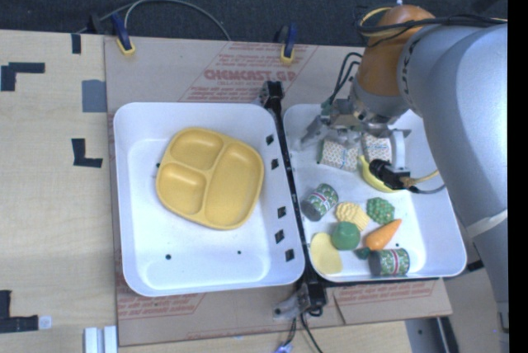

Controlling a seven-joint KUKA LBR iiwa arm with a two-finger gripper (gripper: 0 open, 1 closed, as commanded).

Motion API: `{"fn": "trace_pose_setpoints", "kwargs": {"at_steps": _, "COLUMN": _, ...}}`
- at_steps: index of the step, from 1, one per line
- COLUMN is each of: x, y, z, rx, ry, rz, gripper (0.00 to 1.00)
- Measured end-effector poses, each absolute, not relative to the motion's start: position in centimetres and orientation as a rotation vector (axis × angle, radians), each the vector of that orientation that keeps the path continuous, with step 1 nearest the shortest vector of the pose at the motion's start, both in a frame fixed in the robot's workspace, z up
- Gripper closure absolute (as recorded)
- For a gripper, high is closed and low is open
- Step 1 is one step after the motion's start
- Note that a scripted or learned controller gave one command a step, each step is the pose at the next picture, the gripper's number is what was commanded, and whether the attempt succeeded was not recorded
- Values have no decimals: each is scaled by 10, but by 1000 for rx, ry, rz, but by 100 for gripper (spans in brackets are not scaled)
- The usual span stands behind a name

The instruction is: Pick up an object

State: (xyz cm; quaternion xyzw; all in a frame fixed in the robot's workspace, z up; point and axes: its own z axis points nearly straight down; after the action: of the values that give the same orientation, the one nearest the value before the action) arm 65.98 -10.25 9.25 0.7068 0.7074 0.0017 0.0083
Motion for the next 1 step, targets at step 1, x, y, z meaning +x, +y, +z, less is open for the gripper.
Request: {"fn": "trace_pose_setpoints", "kwargs": {"at_steps": 1, "x": 621, "y": -139, "z": 126, "rx": 2221, "ry": 2222, "rz": -2, "gripper": 0}}
